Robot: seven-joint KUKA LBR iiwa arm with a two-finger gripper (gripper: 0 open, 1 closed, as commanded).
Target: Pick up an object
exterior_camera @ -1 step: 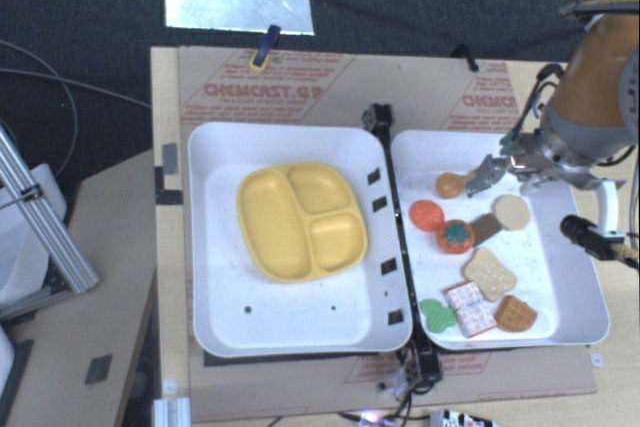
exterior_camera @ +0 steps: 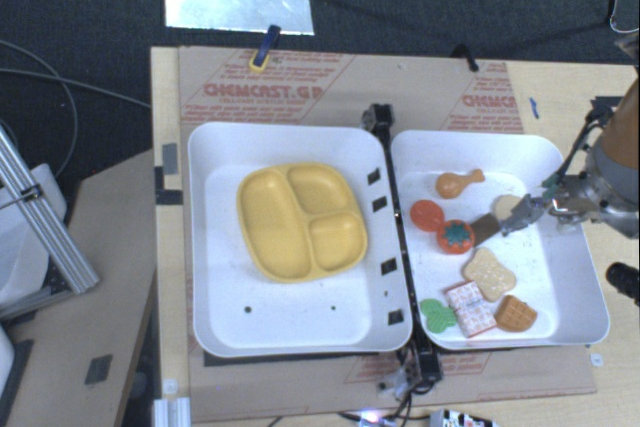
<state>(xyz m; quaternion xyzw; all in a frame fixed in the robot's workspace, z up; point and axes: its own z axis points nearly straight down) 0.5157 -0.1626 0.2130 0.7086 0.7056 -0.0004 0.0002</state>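
Note:
The right bin (exterior_camera: pixel 575 300) holds several toy foods. Among them are an orange drumstick (exterior_camera: pixel 460 182), a red disc (exterior_camera: pixel 427 214), a red tomato (exterior_camera: pixel 455 236) and a cream bread slice (exterior_camera: pixel 488 273). There are also a pink wafer (exterior_camera: pixel 470 308), a green piece (exterior_camera: pixel 436 315) and a brown waffle (exterior_camera: pixel 516 313). My gripper (exterior_camera: pixel 518 215) reaches in from the right, low over the bin's middle. It sits just right of the tomato, beside a pale piece (exterior_camera: pixel 506 205) and a dark brown piece (exterior_camera: pixel 485 228).
The left bin (exterior_camera: pixel 215 295) carries a yellow divided plate (exterior_camera: pixel 300 220). A black hinge strip (exterior_camera: pixel 392 215) runs between the bins. The arm's body (exterior_camera: pixel 610 185) hangs over the right bin's right rim. A metal frame (exterior_camera: pixel 40 215) stands at far left.

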